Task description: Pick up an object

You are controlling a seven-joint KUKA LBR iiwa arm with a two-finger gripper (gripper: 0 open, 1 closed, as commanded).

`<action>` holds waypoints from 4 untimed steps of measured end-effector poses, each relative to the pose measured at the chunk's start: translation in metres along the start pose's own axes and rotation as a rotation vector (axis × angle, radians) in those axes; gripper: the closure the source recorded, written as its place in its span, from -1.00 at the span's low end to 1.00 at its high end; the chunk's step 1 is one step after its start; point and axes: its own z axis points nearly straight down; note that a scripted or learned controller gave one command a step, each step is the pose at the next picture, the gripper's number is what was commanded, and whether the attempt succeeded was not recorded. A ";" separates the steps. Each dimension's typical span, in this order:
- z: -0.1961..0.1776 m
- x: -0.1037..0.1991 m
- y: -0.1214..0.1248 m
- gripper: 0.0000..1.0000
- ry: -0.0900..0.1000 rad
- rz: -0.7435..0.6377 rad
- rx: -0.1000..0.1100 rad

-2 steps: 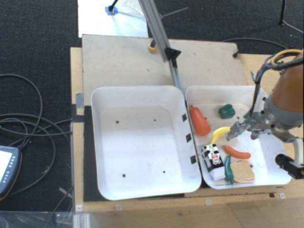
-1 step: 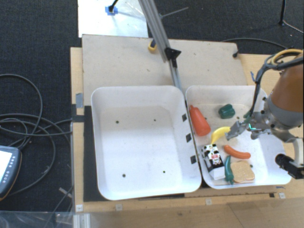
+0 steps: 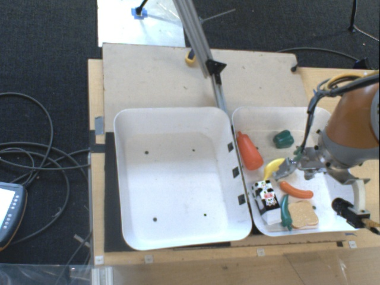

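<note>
The right bin (image 3: pixel 249 119) holds an orange-red bottle (image 3: pixel 250 151) by its left wall, a dark green piece (image 3: pixel 283 138) further back and a yellow banana (image 3: pixel 272 168) in the middle. Nearer the front lie an orange sausage (image 3: pixel 296 190), a black-and-white cow-patterned box (image 3: pixel 265 195), a thin green pod (image 3: pixel 285 211) and a slice of toast (image 3: pixel 304 216). My gripper (image 3: pixel 290 166) hangs low over the bin, right beside the banana's right end and just above the sausage. The arm's orange band (image 3: pixel 353 123) rises to its right.
The left bin (image 3: pixel 172 116) sits beside the right one, sharing a wall with black clips. A grey slanted pole (image 3: pixel 196 28) comes down from the top to the bins' back edge. Cables and a pendant (image 3: pixel 9 209) lie on the floor at left.
</note>
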 end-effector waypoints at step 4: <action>0.004 0.006 0.012 1.00 -0.002 -0.005 -0.010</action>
